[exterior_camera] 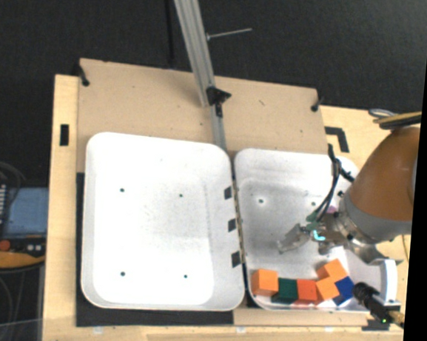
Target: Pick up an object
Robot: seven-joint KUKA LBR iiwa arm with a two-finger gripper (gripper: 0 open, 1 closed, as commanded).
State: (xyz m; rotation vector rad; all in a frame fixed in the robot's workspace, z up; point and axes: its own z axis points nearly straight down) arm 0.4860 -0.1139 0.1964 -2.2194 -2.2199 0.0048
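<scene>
- Camera view, looking down at a slant: we see the arm [383,188] reach in from the right, its orange band above the grey wrist, over the right-hand bin [273,171].
- We find the pincer [294,241] low over that bin's floor, pointing toward the bin's middle; it appears as a small grey shape with a speck of teal light just behind it.
- We cannot tell how far the pincer stands open: at this size its tips merge into one blur, and we see no object between them.
- Whether the tips touch the bin floor we cannot tell either; they lie on or just above bare white surface.
- Nearest to the pincer, below it toward the front wall of the bin, we see an orange block [266,280], apart from the tips.
- Just beside that block, along the same wall, sit a dark green block [288,289] and another orange block [306,290], touching in a row.
- Further along, below the wrist, lie two more orange blocks [330,280] and a blue block [344,289], crowded into the bin's front corner.
- Well away from the pincer, on the far side of the dividing rims, lies the left-hand bin [157,220].
</scene>
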